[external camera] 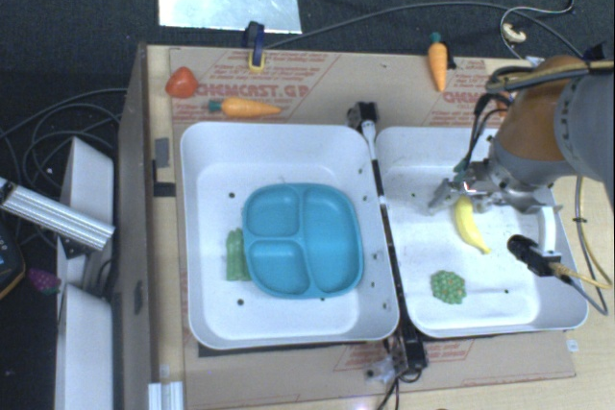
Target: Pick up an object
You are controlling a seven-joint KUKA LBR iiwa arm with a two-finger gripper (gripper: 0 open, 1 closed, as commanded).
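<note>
Banana-shaped yellow plastic toy (470, 226) lies in the right shallow white bin (423, 302), just beneath the two-finger gripper (468, 193). Whether that gripper grasps anything cannot be told. Judged so, lifting remains undone.

Arm (562, 115): grey with an orange band, entering from three o'clock, wrist bent downward.
Gripper (468, 194): low, pointing toward nine o'clock; finger state not discernible.
</note>
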